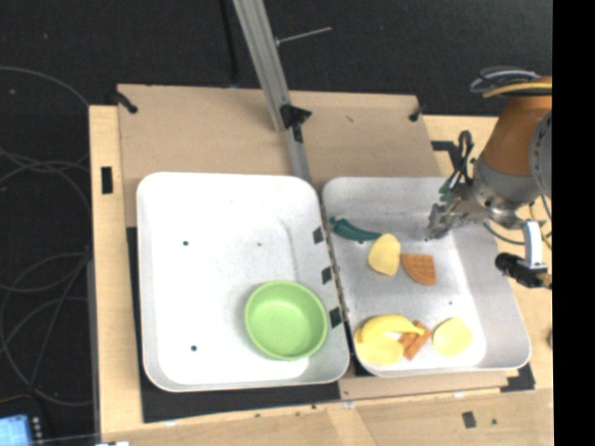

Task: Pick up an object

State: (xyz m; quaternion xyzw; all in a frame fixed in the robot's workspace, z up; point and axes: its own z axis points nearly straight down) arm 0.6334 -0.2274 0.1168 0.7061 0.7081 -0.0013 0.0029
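Nothing picked up yet — whole task still ahead. Far left of the jaws, in the left bin (167, 249): a green bowl (285, 319). Nearer, in the right bin (493, 323): teal piece (353, 230), yellow lump (384, 255) and orange wedge (420, 269) just below-left of the jaws. Further below: yellow items (383, 337), (452, 336). Gripper (439, 221) low over bare floor, empty as far as seen; jaw opening impossible to tell. Left: close on one item, lift

A pale wooden bench (223, 137) stands on dark carpet (112, 26) (cables (37, 240) trailing at left).
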